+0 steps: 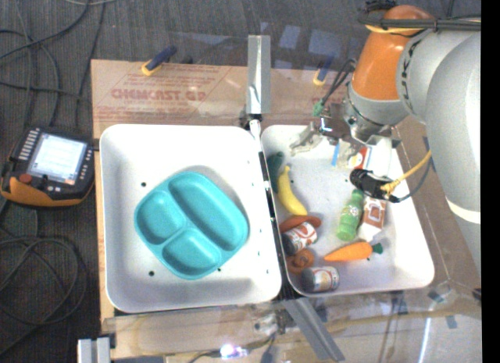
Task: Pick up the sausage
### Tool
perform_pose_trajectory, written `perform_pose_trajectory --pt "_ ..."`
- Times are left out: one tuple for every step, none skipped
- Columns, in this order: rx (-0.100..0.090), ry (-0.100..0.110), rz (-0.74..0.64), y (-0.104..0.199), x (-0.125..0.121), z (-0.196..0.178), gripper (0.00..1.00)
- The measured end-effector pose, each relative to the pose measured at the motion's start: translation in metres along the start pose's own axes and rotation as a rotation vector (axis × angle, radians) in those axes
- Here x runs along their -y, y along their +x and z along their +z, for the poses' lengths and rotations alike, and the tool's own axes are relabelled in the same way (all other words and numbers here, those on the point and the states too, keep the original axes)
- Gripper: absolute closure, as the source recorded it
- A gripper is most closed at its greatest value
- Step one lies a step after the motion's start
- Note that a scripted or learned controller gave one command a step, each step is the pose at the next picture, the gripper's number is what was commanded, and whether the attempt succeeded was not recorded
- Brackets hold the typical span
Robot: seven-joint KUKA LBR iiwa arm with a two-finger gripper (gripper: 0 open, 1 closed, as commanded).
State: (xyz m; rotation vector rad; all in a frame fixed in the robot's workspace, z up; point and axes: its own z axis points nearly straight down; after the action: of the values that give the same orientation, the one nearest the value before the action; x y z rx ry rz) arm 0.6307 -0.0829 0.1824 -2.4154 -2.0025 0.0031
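The sausage point(301, 223) is lying in the right bin point(406, 275), wedged between the banana point(288, 191) and a small can point(301, 236). The gripper point(349, 147) is hovering over the bin's far end; whether it is open, I cannot tell. It should be descending across the sausage's width, avoiding the can. Red lettering on the desk's cardboard point(156, 94) is too blurred to read.

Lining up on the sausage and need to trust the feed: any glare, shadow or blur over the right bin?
Camera view: the right bin is evenly lit, mild white glare on its floor; the sausage is soft but readable, beside the banana; the arm casts shade near the gripper; small items look slightly blurred.
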Motion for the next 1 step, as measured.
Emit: perform_pose_trajectory --pt "0.001 -0.002 -0.069 -0.0027 -0.0041 -0.0371 0.0"
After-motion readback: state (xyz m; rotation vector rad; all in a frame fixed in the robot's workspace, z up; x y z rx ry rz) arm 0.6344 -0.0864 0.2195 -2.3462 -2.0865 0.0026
